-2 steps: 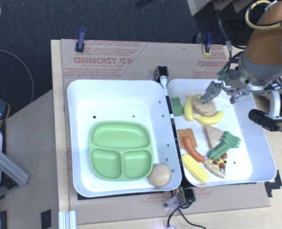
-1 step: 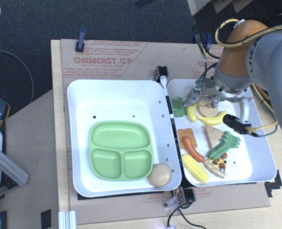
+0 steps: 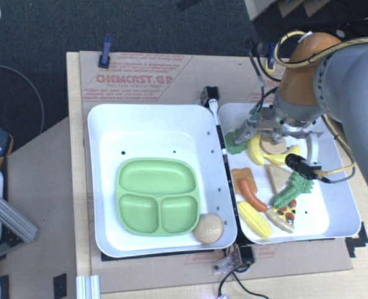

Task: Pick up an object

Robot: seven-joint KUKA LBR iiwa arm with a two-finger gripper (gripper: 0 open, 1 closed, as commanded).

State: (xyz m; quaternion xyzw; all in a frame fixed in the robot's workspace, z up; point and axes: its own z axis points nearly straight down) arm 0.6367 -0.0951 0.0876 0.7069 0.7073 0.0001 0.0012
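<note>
Two white bins are set side by side on a bench. In the right bin (image 3: 339,220), the gripper (image 3: 277,139) is positioned over the banana (image 3: 264,154), whose long axis runs from 10 to 4 o'clock. Jaw state cannot be determined.
</note>
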